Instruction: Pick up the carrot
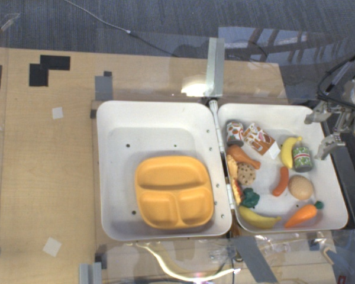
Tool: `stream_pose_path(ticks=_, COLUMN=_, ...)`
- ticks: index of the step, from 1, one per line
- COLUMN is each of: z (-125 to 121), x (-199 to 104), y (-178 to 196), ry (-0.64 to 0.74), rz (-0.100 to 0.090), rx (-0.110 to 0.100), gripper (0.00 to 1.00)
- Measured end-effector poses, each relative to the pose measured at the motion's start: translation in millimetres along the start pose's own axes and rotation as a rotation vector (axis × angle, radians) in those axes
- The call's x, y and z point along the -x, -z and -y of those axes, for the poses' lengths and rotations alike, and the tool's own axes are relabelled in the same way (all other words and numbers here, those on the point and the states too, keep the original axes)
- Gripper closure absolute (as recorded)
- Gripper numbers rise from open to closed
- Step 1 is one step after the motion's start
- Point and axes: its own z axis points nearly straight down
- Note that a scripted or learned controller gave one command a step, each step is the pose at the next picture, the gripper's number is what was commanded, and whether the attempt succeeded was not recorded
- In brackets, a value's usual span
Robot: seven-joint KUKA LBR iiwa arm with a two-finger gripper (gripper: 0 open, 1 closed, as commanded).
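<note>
Carrot [302, 214] seemingly below end effector [329, 129].

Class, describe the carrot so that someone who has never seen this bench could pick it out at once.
Start at the right-hand white bin, the one crowded with toy food. Go to its near right corner, where the carrot lies just below a pale round egg-like piece and to the right of a yellow banana. It alone is an orange, pointed cone with a small green top.

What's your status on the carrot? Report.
Hand at right bin's far right edge, holding nothing. Carrot lying free, near front right corner. Egg and banana close beside it.
</note>
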Motion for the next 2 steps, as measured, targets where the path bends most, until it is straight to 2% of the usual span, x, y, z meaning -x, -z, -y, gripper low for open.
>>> stream_pose_path(ticks=1, z=7, x=1, y=-173, ry=0.378, rz=0.006, rx=-0.002, gripper=0.00)
stream_pose_path(ticks=2, z=7, x=-60, y=-173, ry=0.434, rz=0.006, rx=-0.003, gripper=0.00)
